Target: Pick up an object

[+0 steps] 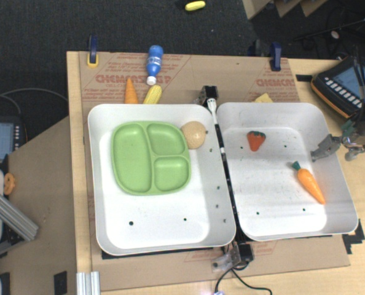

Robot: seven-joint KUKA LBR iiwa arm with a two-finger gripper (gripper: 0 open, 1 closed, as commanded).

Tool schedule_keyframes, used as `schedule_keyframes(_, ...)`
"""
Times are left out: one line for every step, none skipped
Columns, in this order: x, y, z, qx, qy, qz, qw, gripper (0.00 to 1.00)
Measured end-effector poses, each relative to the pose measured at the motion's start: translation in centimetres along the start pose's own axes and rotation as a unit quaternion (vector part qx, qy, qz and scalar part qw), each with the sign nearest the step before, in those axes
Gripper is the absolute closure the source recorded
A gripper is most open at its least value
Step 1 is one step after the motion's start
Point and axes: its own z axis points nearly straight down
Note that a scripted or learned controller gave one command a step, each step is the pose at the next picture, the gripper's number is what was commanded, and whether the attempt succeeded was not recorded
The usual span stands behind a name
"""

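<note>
Carrot (310, 184) looks to us the nearest candidate: it lies on the floor of the right bin (274, 225), slanted, green stub toward the bin's middle and orange tip toward the near right corner, with bare floor all round it. Our gripper (333, 146) sits at the right rim of that bin, just above and to the right of the carrot's green end, and it carries nothing; whether the claw is spread or closed we cannot tell at this angle, so we would not count on it. A small strawberry (256, 139) rests further back in the same bin, well apart from the carrot. In the left bin (152, 229) we see a green divided plate (150, 157) with a tan ball (194, 133) touching its far right edge. To do the pick well, we judge, we should come in over the carrot's thick middle instead of its tapering tip, turn the wrist so the closing line runs across the carrot's width, and descend until we are close to the bin floor before closing. Its rounded, tapered body may roll or squirt out if we clamp near the thin end, and the nearby bin wall leaves little room on the right side.
</note>
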Motion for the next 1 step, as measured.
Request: schedule_keyframes(0.09, 0.95, 12.53, -0.001, 0.001, -0.001, 1.0, 0.0)
